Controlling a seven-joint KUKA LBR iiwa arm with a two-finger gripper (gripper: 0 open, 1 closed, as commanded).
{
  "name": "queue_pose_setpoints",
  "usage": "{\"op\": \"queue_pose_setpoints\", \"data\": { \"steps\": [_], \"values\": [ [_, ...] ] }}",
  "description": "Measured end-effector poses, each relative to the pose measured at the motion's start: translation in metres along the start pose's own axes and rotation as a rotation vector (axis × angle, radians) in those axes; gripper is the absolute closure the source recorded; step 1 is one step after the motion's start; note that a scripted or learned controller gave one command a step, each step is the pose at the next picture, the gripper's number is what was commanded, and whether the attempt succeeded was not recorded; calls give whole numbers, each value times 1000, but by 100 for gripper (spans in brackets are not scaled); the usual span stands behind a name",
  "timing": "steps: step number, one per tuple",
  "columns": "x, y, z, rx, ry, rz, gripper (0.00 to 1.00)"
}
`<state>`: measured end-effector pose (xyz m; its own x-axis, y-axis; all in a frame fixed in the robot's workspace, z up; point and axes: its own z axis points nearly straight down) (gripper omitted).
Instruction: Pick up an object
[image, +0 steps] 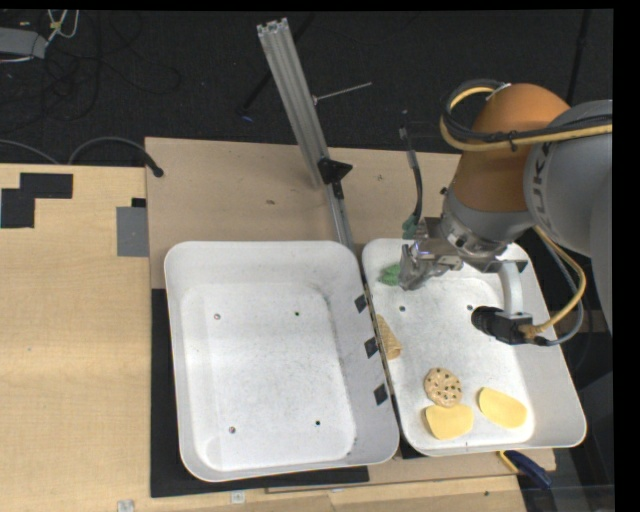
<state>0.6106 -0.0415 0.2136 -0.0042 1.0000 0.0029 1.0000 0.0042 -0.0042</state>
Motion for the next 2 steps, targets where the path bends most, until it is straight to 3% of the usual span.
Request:
{"op": "queue_pose_setpoints", "data": {
  "steps": [2],
  "values": [
    [103, 9, 6, -1, -1, 0, 100]
  ]
}}
